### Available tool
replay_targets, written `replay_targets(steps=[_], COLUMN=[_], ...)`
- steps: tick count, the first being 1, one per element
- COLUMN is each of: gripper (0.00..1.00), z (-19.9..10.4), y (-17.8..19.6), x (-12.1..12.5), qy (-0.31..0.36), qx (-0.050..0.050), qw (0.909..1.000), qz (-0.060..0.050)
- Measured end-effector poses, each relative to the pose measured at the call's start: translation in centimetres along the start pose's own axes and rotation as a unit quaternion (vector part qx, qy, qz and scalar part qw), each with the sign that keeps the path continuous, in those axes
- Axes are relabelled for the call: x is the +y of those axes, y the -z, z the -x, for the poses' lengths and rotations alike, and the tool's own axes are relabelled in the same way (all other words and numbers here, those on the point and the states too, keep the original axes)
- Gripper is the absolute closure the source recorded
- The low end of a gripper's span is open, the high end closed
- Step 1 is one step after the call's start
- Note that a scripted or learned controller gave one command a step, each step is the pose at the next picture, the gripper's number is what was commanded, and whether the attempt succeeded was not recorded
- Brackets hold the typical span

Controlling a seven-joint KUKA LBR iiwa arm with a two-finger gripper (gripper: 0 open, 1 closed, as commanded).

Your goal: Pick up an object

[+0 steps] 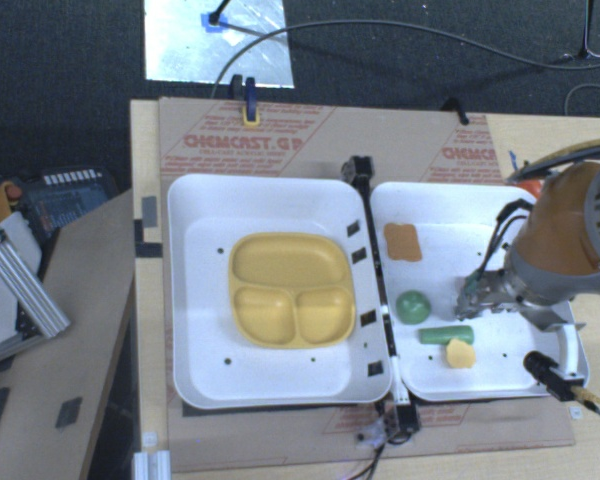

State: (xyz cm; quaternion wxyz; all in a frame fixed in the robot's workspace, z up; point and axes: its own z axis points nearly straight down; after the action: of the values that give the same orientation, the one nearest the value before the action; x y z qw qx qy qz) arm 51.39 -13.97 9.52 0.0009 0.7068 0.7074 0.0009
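The right bin (435,200) holds an orange-brown flat square (403,242) near its back left. A green ball (413,307) sits by the bin's left wall. Just in front of the ball, a green cylinder (445,335) lies on its side, with a small yellow chunk (461,354) touching its right end. My gripper (473,300) hangs low over the middle of the right bin, just right of the ball and just behind the cylinder. Nothing shows in its grasp.
The left bin (195,268) holds a yellow divided plate (290,288) at its centre. A black divider (370,268) with clips runs between the bins. The arm's orange band (570,233) covers the right bin's right side.
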Motion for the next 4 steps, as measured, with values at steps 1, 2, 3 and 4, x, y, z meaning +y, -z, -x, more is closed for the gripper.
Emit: replay_targets(steps=[1, 2, 3, 4], gripper=[1.0, 1.0, 1.0, 1.0], z=[-0.6, -0.6, -5.8, -11.7], y=[6.2, 11.1, 10.4, 10.8], x=[0.2, 0.4, 2.8, 5.5], qy=[0.002, 0.002, 0.004, 0.005], qx=[-0.001, -0.001, 0.0, 0.001], qw=[1.0, 1.0, 1.0, 1.0], qz=[0.002, 0.002, 0.001, 0.001])
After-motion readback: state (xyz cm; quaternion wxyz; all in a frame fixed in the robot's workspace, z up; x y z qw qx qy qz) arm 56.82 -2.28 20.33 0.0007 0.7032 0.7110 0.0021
